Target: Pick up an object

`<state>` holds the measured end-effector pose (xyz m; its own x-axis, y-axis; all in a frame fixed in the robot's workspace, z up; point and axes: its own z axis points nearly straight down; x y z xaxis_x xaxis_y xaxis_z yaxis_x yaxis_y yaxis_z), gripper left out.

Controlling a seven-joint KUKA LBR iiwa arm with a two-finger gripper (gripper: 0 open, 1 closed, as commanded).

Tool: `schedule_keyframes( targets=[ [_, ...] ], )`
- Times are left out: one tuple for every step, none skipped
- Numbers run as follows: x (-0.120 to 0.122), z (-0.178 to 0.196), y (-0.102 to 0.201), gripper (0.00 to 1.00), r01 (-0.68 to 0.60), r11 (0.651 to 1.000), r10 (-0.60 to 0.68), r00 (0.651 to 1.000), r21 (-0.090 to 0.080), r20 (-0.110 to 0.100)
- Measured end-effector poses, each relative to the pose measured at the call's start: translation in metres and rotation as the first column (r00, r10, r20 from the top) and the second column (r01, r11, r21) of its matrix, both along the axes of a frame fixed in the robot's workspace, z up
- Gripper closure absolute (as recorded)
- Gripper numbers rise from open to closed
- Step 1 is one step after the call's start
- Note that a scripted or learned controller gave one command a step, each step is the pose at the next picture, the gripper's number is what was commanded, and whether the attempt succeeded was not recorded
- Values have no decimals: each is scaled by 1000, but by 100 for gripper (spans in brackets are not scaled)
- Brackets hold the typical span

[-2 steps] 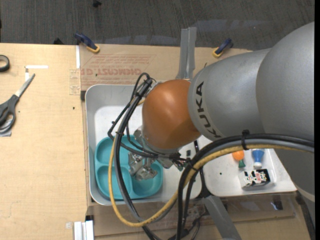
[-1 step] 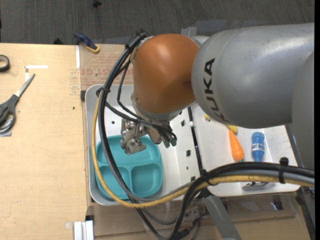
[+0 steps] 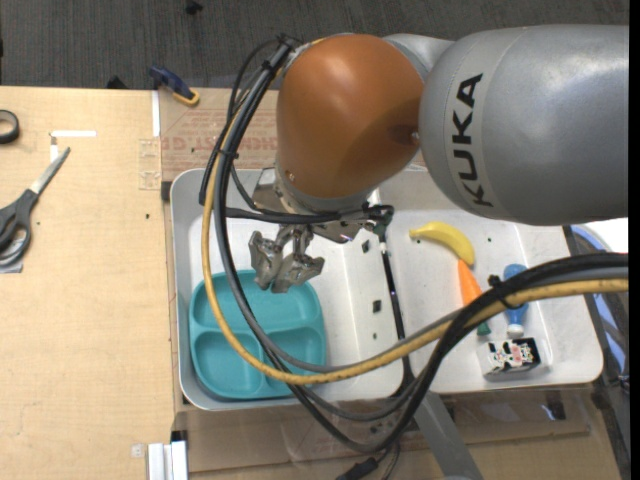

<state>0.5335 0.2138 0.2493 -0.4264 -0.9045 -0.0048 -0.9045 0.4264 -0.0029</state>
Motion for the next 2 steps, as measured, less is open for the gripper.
schedule_keyframes(
  targets=[
    [-52, -97, -11, 100, -437, 899, 437, 899, -2, -4],
    [-55, -143, -63, 100, -696, 718, 696, 718, -2, 2]
  ],
)
